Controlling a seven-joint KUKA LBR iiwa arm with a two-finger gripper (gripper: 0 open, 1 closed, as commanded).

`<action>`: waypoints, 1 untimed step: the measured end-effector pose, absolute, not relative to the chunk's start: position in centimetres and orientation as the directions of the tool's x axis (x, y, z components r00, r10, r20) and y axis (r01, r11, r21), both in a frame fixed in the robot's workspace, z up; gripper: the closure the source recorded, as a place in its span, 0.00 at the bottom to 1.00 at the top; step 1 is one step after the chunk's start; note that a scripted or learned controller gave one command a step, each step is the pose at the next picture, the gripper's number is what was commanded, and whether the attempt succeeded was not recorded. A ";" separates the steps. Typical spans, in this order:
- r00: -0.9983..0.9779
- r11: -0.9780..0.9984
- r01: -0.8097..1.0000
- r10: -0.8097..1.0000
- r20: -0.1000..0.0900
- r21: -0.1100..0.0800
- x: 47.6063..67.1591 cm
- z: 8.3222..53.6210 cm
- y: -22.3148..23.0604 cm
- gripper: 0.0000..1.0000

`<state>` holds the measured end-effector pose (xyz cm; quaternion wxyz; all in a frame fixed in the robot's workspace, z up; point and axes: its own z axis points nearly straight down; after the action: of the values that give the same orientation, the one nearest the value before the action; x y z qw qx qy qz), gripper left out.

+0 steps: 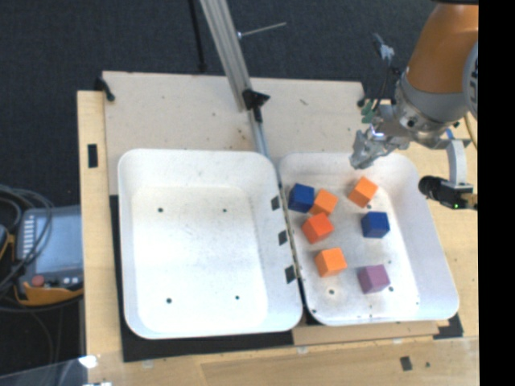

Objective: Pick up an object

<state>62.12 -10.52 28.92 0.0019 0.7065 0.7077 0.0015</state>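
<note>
The gripper [364,153] hangs over the back edge of the right bin [426,240], just behind an orange block [363,191], and it holds nothing; I cannot tell how its fingers are set. Six blocks lie loose in this bin, so I think it is lining up for a grab. The blue block [375,224] and purple block [372,278] have room around them.

right bin [426,240] — holds seven cubes [331,260] | left bin [129,215] — beside it, touching
</note>
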 end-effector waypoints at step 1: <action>-0.006 0.006 1.000 1.000 0.000 0.002 63.2 28.3 -5.0 1.00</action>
<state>63.22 -5.02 28.33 0.0010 0.7050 0.7092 0.0007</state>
